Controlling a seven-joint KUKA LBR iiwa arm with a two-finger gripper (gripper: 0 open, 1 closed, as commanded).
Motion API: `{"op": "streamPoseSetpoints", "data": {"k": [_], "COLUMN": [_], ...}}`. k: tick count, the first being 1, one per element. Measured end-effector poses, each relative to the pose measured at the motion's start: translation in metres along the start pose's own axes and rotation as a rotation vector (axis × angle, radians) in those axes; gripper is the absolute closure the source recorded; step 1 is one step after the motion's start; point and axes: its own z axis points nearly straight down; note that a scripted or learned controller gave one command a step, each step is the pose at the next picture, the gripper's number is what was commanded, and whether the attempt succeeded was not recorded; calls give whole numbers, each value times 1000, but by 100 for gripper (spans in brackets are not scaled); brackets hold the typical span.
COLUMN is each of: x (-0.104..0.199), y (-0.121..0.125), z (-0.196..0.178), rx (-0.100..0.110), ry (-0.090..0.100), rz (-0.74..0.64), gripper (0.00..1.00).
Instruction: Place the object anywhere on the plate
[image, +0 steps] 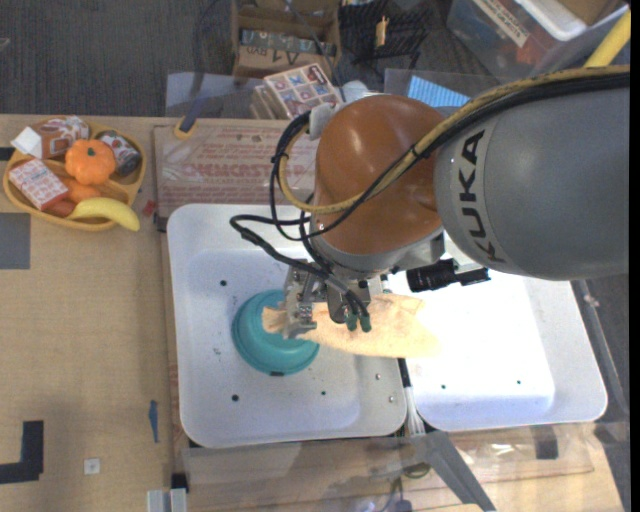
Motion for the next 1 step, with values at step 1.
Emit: {"op": "streamPoseSetpoints", "data": {"k": [1], "x": [0], "y": [0], "z": [0], "rx": [0], "ry": [0], "rz": [0], "gripper": [0]}}
